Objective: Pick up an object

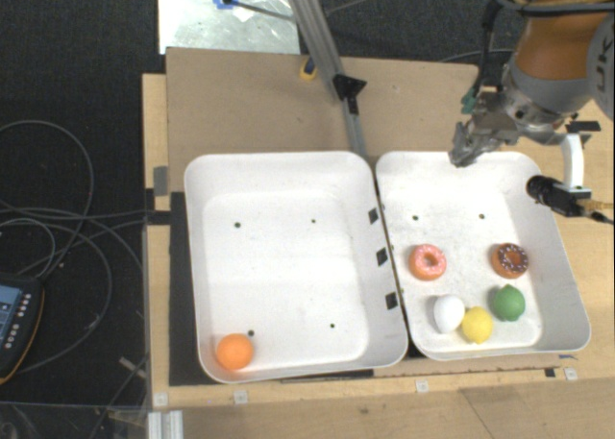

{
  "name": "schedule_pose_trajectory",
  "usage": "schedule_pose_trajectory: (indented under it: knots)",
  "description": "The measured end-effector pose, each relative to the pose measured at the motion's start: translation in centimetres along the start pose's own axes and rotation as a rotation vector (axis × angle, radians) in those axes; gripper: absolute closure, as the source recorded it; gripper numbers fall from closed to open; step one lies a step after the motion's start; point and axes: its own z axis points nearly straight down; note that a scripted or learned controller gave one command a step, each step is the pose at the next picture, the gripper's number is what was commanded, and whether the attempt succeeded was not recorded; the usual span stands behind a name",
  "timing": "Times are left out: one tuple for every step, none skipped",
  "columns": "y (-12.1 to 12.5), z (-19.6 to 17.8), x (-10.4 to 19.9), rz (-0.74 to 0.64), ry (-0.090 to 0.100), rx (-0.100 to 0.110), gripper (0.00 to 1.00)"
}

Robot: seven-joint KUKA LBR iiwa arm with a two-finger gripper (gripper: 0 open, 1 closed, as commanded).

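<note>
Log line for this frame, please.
gripper: over right bin far edge, holding nothing | right bin: pink donut, chocolate donut | left bin: orange

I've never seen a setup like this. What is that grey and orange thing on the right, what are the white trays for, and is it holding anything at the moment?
You are looking down at a slant from a single camera fixed above a bench. The grey and orange thing is a robot arm reaching in from the right. At its end is its tool, the grasping part, hovering over the far edge of the right bin. I see nothing between its fingers, and whether they are open or shut is too small to tell.

The two white trays are shallow bins that hold things for it to pick up. The right bin holds a pink-frosted donut, a chocolate-frosted donut, a green ball, a lemon and a small white object. The left bin has an orange ball in its near corner.
</note>
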Motion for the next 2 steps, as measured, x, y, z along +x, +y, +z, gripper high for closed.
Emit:
schedule_pose_trajectory:
  knots:
    - [-1.4,1.3,5.3,0.0,0.0,0.003,1.0]
    - [-4.3,1.4,10.7,0.0,0.0,0.003,1.0]
